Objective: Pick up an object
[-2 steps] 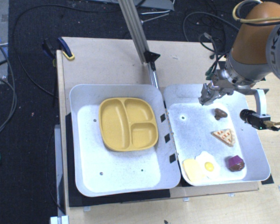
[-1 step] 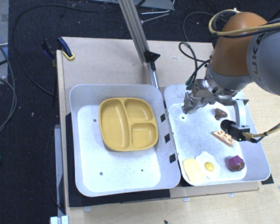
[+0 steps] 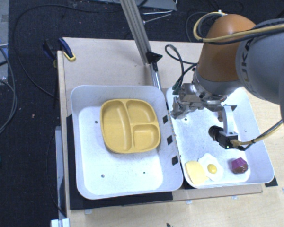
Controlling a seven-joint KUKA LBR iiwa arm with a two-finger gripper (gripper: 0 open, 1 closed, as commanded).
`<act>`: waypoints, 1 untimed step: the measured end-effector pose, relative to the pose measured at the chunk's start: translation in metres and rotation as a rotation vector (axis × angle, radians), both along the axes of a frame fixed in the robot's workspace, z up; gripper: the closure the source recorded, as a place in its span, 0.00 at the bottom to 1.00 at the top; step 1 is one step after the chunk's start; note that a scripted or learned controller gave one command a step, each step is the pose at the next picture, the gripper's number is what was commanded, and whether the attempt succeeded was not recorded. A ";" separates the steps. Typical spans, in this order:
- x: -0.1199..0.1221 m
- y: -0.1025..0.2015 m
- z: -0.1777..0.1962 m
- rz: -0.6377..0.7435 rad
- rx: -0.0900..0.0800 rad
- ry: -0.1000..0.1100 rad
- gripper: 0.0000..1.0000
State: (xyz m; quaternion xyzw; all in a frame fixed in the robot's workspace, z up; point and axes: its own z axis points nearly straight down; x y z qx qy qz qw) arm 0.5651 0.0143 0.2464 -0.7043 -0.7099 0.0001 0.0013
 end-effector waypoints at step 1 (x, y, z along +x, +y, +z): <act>-0.015 0.056 -0.012 0.000 -0.001 0.001 1.00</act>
